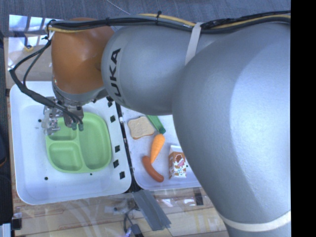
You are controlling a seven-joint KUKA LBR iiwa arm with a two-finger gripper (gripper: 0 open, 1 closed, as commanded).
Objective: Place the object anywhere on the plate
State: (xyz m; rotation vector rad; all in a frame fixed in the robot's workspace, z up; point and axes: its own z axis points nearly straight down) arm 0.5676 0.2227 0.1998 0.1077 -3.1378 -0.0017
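Observation:
A green plate (pixel 91 147) with divided compartments lies in the left white bin (pixel 29 181). My gripper (pixel 63 122) hangs over the plate's far left corner, below the orange wrist band. I see no object under or in the gripper. The candidate objects lie in the right bin (pixel 148 184): a bread slice (pixel 141 127), a carrot (pixel 157 147), a red sausage (pixel 152 168), a small carton (pixel 177 165) and a green item (pixel 157 124) partly hidden by the arm.
The large grey arm covers most of the right bin and the view's right side. A divider with black clips (pixel 121 147) separates the two bins. Cables run along the arm's top and loop at its left.

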